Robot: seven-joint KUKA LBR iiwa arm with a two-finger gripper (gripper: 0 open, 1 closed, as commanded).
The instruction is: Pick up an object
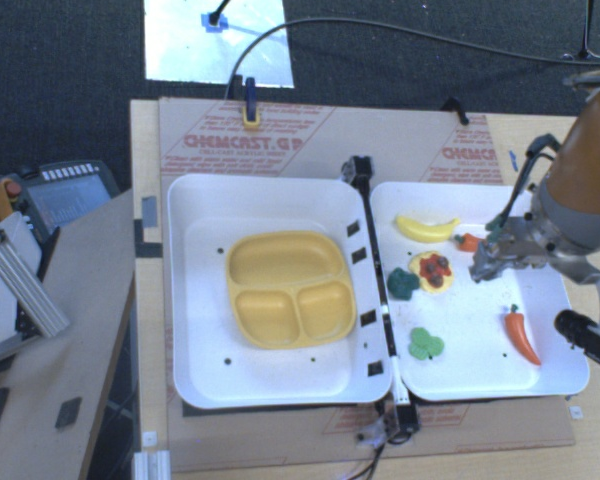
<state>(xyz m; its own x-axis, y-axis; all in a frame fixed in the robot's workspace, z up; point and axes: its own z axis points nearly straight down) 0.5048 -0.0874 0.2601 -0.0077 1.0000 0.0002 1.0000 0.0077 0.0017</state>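
Seen from above at a slant: two shallow white bins side by side on a cardboard-covered bench. Left bin (pixel 195 268), centre-left of the frame, holding a yellow divided tray (pixel 288 288) with three compartments, nothing in them. Right bin (pixel 480 363), centre-right, holding the small toy foods that could be picked: a yellow banana (pixel 426 228) near the top, a small pizza slice with red topping (pixel 432 270) just below it, a dark green broccoli piece (pixel 403 284) touching the pizza's left edge, a lighter green leafy piece (pixel 425 345) lower down, an orange carrot with green top (pixel 521 337) at lower right, and a small orange-red piece (pixel 467 241) partly hidden beside the gripper.

Grey arm with orange band entering from the right edge, gripper (pixel 485 263) low over the upper right part of the right bin, just right of the pizza slice. Jaw state impossible to tell from this angle; nothing visibly between them. Probably lined up for a try at the pizza or the orange-red piece, both nearest.

Around the bench: dark carpeted floor, a pale square sheet (pixel 218 28) at upper left with a cable running across, and a teach pendant (pixel 65 196) on a side table at far left.
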